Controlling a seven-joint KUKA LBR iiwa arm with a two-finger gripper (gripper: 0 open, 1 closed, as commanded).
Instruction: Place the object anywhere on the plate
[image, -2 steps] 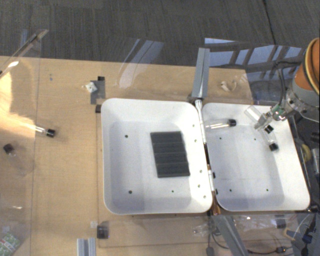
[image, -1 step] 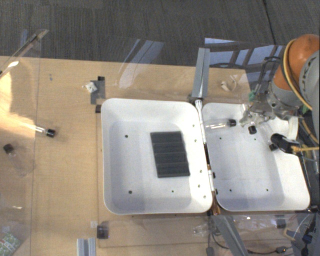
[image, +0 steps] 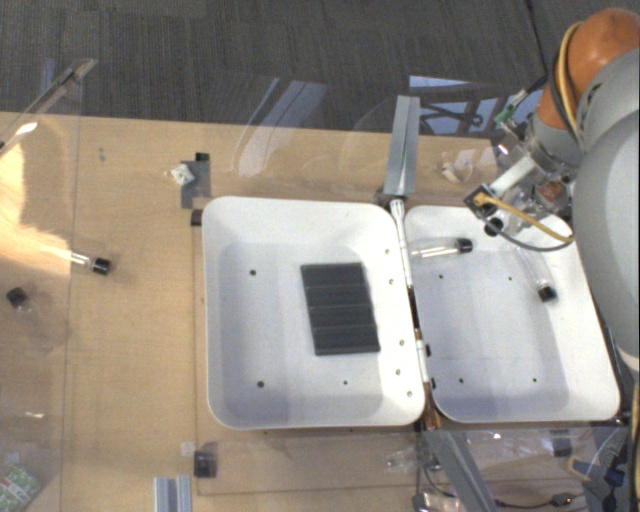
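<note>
Placement is not yet made: a small clear black-capped tube (image: 445, 247) is seen in the right white bin (image: 520, 395), apart from the dark ribbed rectangular plate (image: 340, 308) in the left white bin (image: 240, 340). The pincer (image: 537, 193) is held above, likely for approach; its opening cannot be told.

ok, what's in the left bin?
A dark grey ribbed rectangular plate lies flat mid-floor in the shallow white left bin, nothing on it. Whatever is beneath the plate is covered.

A dark ridged plate (image: 340, 308) lies flat in the left bin (image: 225, 330).
</note>
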